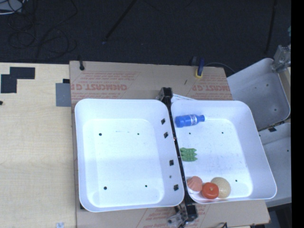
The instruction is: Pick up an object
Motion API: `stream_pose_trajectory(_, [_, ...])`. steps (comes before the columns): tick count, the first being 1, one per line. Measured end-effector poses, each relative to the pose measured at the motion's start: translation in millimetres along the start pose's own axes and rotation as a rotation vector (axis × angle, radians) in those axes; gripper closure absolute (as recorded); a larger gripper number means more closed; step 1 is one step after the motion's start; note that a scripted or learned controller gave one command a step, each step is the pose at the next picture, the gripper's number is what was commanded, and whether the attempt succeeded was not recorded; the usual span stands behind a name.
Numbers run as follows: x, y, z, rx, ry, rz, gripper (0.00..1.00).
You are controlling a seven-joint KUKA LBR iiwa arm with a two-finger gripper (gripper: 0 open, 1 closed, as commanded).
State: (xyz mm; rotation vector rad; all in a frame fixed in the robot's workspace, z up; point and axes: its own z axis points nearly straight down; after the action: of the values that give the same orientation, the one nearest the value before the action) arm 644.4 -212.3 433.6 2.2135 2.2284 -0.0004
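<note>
Bottle, right bin's far-left corner

Both bins, the left bin and the right bin, are plain white, sitting on a brown cardboard sheet printed with reddish lettering, over a pale wood-grain bench marked with black and grey patches. In the right one lie a blue bottle with a white label band, a green pea pod, a red tomato, a salmon-pink round piece and a tan, speckled round piece. The floor behind is near-black with dark cables.
</note>
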Motion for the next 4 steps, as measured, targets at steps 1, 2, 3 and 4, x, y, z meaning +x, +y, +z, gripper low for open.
stream_pose_trajectory(1, [-0.1,-0.1,-16.5,0.001,0.0,-0.002,1.0])
stream_pose_trajectory(2, [-0.3,-0.2,-25.6,0.001,0.0,-0.003,1.0])
stream_pose_trajectory(3, [-0.2,-0.1,-32.2,0.002,0.0,-0.004,1.0])
stream_pose_trajectory(4, [13.2,-0.3,-46.6,0.001,0.001,0.004,1.0])
